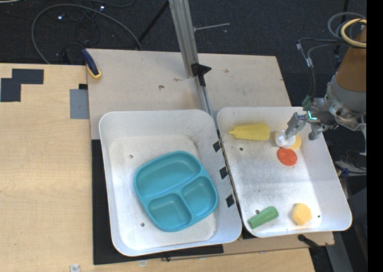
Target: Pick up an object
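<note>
A blue tray (175, 190) fills the left bin (114, 139) at lower centre. In the right bin (326, 172) lie a yellow bottle (250, 132), green piece (263, 217), orange block (301, 213) and red disc (287, 157). At that bin's upper right the gripper (302, 126) hangs over a small white-and-yellow item (288, 140), fingers spread, gripping nothing.

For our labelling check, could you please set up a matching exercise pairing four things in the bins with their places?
Things:
1. teal plastic divided plate
2. long yellow plastic piece
3. green plastic cylinder
4. round orange-red plastic piece

Places:
A. right bin, near its front edge
B. left bin
C. right bin, near its back edge
D. right bin, just below the gripper

Pairs: 1-B, 2-C, 3-A, 4-D
</note>
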{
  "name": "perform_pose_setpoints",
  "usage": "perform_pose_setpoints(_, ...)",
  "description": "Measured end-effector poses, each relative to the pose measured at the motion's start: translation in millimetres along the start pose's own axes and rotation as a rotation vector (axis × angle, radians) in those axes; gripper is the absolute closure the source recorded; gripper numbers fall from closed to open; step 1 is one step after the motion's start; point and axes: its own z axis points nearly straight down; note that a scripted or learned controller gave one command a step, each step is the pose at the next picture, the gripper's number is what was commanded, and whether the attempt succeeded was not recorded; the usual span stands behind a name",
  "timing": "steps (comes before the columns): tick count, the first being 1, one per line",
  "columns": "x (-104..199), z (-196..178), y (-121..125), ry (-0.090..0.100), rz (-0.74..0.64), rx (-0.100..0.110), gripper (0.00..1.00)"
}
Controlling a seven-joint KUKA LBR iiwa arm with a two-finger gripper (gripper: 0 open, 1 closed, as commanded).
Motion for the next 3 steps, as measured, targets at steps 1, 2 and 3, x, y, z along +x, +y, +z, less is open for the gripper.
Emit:
perform_pose_setpoints(1,0,-2,1,-0.001,0.0,-0.004,0.0)
perform_pose_setpoints(2,4,62,4,0.001,-0.001,0.003,0.0)
perform_pose_setpoints(3,6,126,0,0.001,0.0,0.003,0.0)
